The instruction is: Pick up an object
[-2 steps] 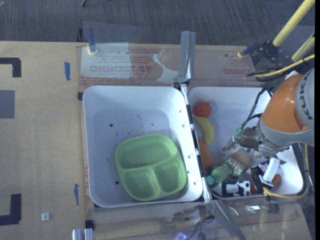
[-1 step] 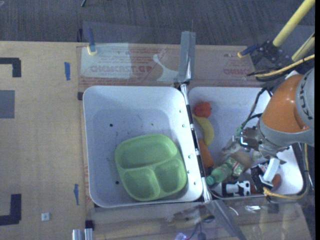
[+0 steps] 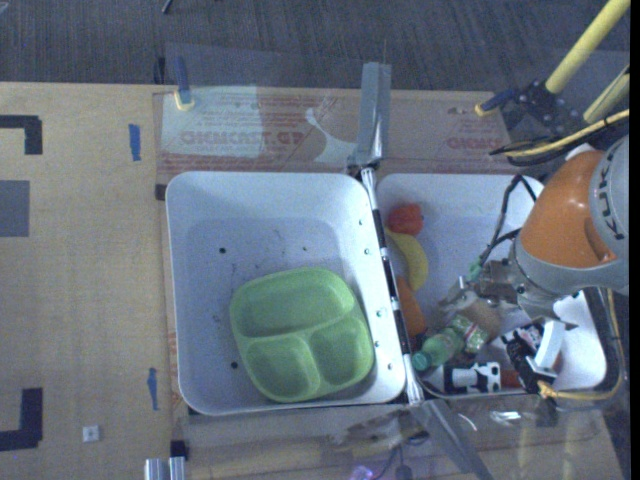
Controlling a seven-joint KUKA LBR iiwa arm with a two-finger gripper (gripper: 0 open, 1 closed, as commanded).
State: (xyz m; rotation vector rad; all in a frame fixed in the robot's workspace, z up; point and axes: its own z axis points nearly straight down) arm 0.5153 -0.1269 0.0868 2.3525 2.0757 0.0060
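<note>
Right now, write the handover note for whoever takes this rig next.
Tool: low in the right bin, over the clutter at its near end; whether it is open or shut can't be made out.
Things: the right bin holds a red piece and a banana along the divider, an orange piece below them, a green bottle, and black-and-white items at the near edge. The left bin holds a green divided tray.
Done: nothing visibly lifted.
Left: grasp one object and raise it.
</note>
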